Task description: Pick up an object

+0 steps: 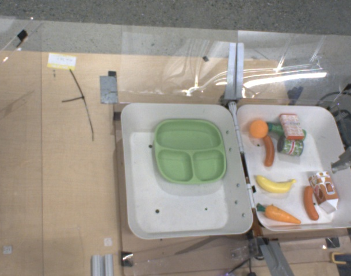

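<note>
Labels on can (pixel 290 146) and cartons (pixel 324 187) unreadable.

A robotics lab: two white bins (pixel 181 226) on a wooden bench (pixel 49 183), clear plastic shielding (pixel 175 62), toy food (pixel 274 184).

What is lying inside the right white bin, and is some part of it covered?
The right white bin holds an orange ball, two sausages, a yellow banana, an orange carrot, a can and two small cartons. The floor beneath them is covered.
</note>
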Available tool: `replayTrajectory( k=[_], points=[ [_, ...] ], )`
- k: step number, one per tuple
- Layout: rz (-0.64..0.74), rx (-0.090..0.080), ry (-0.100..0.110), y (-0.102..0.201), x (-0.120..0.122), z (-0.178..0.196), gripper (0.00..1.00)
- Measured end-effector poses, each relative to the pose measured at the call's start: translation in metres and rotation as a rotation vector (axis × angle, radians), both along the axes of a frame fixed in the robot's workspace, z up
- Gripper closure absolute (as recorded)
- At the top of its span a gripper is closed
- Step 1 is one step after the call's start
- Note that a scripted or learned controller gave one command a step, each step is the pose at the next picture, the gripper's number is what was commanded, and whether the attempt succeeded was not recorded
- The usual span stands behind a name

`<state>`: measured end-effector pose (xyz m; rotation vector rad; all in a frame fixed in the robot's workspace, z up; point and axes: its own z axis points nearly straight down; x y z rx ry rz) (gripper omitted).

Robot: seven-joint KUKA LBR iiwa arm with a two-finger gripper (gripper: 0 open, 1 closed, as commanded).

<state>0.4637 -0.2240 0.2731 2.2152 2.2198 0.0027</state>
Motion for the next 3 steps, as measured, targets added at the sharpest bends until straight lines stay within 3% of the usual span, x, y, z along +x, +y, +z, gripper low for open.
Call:
replayTrajectory(
  k=[1,2,3],
  points=[
    [0.081,0.000,0.001,0.034,-0.004,-0.182,0.00],
    [0.080,-0.001,-0.004,0.033,-0.002,-0.171,1.00],
    [-0.048,0.002,-0.002,0.097,0.026,-0.096,1.00]
  ],
)
